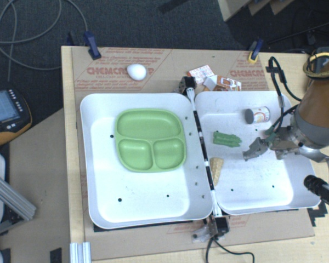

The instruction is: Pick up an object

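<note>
Approach step: the tool [252, 151], fingers' state unclear, hangs right of centre beside the green piece [227, 139]; next, descend onto it.

Bright even light, soft shadows, sharp

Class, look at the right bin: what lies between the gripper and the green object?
In the camera view, only bare white bin floor separates the gripper from the green object; nothing sits in that short stretch.
</note>
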Available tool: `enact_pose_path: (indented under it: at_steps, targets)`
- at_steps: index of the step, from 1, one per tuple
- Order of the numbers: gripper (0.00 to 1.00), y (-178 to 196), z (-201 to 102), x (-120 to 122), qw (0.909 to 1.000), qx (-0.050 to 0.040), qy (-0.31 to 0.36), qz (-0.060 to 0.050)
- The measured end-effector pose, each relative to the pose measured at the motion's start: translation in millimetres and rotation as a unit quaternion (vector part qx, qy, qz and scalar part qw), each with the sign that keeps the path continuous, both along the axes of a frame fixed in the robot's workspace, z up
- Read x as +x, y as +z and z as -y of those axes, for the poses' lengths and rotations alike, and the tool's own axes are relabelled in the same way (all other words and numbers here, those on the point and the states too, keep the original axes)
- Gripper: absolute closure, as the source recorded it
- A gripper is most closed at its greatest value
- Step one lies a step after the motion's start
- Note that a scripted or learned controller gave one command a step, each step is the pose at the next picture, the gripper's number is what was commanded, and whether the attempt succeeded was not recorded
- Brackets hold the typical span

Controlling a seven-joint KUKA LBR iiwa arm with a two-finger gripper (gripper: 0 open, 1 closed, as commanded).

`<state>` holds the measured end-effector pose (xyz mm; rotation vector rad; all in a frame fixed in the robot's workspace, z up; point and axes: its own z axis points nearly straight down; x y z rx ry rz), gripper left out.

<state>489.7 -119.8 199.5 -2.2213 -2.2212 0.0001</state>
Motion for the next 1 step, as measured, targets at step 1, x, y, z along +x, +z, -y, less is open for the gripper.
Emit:
enact_pose_path:
  at_steps: [1]
  targets:
    - [0.0,-59.6,30.1,118.4,1.0,-0.0003,0.0,0.0]
